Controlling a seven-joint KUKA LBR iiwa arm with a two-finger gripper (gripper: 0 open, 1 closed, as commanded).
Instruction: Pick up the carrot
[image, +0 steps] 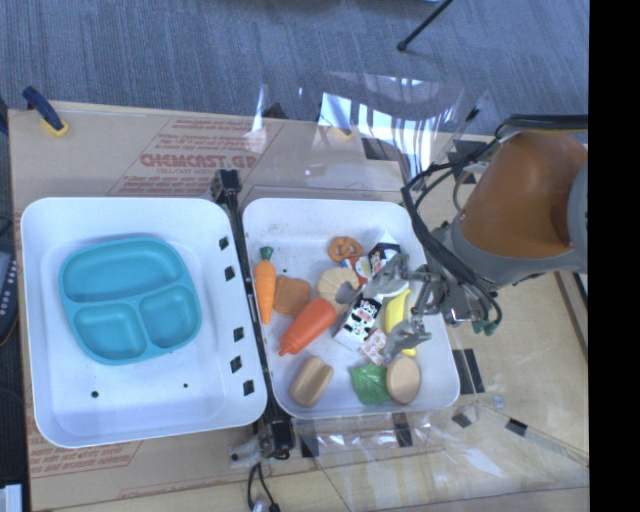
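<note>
The carrot (265, 284), orange with a green top, lies upright along the left wall of the right bin (300, 212). A thicker orange carrot-like piece (310, 325) lies tilted just to its right. My gripper (399, 304) hangs low over the bin's right side, well to the right of both. Its fingers stand open, one near a printed packet (383, 262) and the other near a tan round item (403, 379). A yellow banana (397, 309) lies in the gap under them. Nothing looks lifted.
In the right bin there are also a cow-print carton (360, 320), a brown slice (292, 295), a pretzel-like piece (344, 248), a bread roll (311, 380) and green lettuce (369, 384). The left bin (40, 400) holds a blue divided plate (128, 297).
</note>
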